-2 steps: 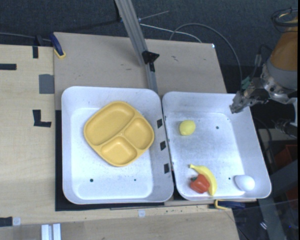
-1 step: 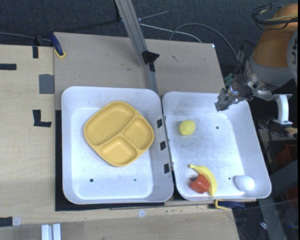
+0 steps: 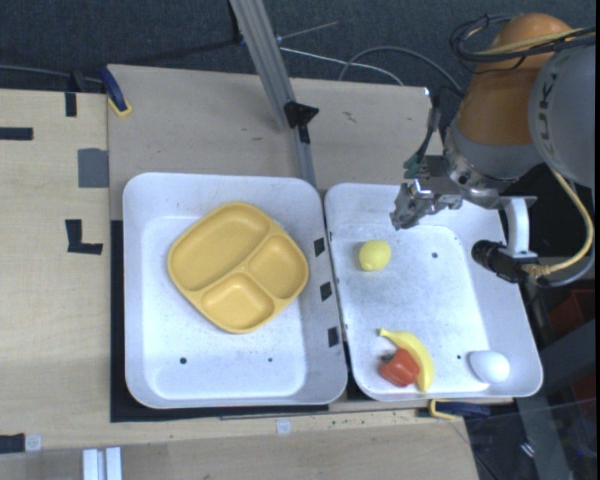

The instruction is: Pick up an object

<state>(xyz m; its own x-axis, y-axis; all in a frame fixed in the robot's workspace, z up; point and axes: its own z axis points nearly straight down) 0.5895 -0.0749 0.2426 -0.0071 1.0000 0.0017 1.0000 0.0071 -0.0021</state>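
Right bin [image 3: 500,298], far edge: gripper [image 3: 412,211] hovers above the floor, whether spread or closed cannot be told, nothing seen in it. Yellow ball [image 3: 374,256] lies just beside; banana [image 3: 412,354], red piece [image 3: 399,369], white egg [image 3: 489,366] along the near edge. Nothing lifted yet.

A small round yellow ball [image 3: 374,256] lies in the right white bin's [image 3: 450,298] upper left part. Near the bin's front edge a curved yellow banana [image 3: 416,354] touches a red pepper-like piece [image 3: 399,369], and a white egg-shaped object [image 3: 489,366] rests at the front right corner.
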